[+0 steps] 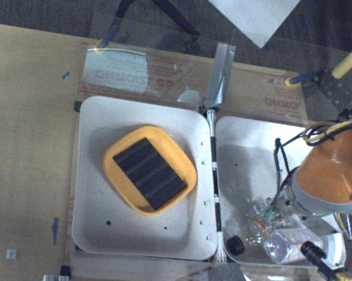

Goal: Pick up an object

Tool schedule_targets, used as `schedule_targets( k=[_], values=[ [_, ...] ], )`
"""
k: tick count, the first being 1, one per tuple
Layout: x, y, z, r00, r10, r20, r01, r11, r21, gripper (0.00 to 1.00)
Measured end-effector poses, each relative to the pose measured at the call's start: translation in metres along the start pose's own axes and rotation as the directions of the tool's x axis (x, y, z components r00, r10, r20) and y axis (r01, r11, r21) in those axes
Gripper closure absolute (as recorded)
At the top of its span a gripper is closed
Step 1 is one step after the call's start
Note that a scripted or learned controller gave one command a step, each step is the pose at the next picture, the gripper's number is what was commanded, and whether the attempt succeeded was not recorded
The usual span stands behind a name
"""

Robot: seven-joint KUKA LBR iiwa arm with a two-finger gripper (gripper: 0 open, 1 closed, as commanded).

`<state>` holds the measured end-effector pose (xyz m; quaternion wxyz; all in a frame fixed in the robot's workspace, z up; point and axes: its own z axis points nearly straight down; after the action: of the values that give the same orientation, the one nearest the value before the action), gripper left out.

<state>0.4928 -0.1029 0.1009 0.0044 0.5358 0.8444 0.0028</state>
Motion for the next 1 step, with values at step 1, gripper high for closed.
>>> schedule_targets(
  k=[1],
  values=[
    [0.0093,0.0597,-0.0835,0.973,-0.232,-0.004,0.232,0.973,0.006,1.00]
  ],
)
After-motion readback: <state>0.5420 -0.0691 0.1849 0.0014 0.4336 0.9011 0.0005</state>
